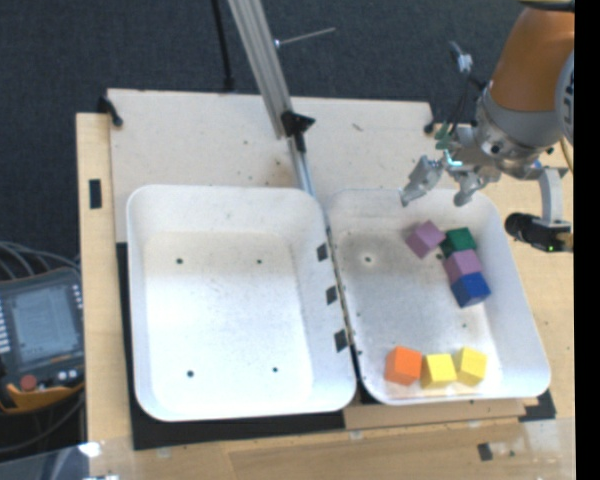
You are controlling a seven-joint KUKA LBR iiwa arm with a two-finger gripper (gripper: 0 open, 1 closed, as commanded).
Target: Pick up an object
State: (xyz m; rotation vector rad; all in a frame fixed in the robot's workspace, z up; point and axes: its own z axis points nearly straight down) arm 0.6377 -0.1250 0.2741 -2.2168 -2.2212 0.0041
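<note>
The gripper (440, 188) hung with fingers spread, holding nothing, over the right bin (515, 313); it should descend squarely onto the nearby purple block (424, 238).

Arm (536, 58) cut off by the top edge.

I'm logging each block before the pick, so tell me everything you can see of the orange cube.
The orange cube is a small, matte, solid-looking block with slightly rounded edges. It sits flat near the front rim of the right bin, at the left end of a row, seemingly touching a yellow cube. The gripper hangs far from it, over the bin's rear.
</note>
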